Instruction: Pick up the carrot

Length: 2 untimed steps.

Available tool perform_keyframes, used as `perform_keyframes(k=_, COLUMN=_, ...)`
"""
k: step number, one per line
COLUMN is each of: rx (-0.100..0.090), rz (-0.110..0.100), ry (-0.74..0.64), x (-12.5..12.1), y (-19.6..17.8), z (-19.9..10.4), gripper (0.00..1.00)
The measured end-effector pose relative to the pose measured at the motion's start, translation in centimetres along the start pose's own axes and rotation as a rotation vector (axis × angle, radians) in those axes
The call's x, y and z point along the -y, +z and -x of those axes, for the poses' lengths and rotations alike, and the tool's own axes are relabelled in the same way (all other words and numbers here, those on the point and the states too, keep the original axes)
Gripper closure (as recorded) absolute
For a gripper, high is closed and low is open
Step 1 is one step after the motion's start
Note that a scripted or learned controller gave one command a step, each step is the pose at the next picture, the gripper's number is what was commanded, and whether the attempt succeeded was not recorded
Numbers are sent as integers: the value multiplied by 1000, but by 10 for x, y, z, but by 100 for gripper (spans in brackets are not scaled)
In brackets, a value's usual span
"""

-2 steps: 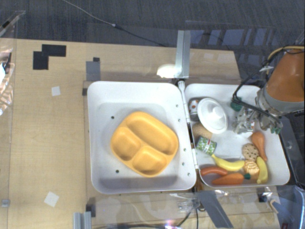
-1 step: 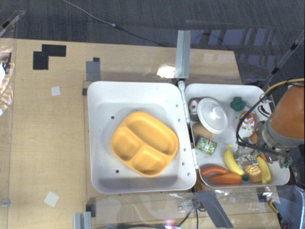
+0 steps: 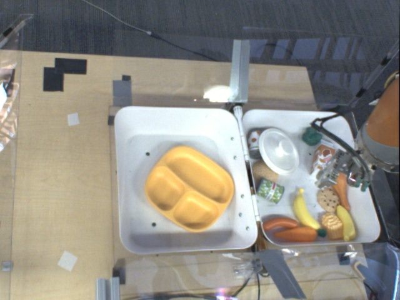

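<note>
The carrot (image 3: 342,191) lay in the right bin (image 3: 375,227), toward its three o'clock wall, touching a cookie (image 3: 327,199). The claw (image 3: 338,170) hovered just at its twelve o'clock tip; whether open or closed, I could not tell. The approach seemed underway; descending and closing comes next. No label was legible.

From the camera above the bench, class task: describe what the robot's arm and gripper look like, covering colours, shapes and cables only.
At the view's right edge the arm shows a rounded orange band over a grey ring. A black cable loops from it over the right bin. The gripper is a small cluster of grey metal parts with fine wires and a few coloured specks; finer detail is too small to tell.
</note>
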<state>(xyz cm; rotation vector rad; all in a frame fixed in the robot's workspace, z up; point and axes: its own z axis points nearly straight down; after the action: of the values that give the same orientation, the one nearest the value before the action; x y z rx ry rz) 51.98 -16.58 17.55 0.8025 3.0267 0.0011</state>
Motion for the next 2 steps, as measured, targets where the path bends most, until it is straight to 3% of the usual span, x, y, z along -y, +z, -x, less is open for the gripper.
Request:
perform_keyframes(k=1, rx=-2, rz=-1, ry=40, x=2, y=54, z=-34, gripper=100)
perform_keyframes(k=2, rx=4, rz=-2, ry=-98, x=45, y=-16, z=4, gripper=100)
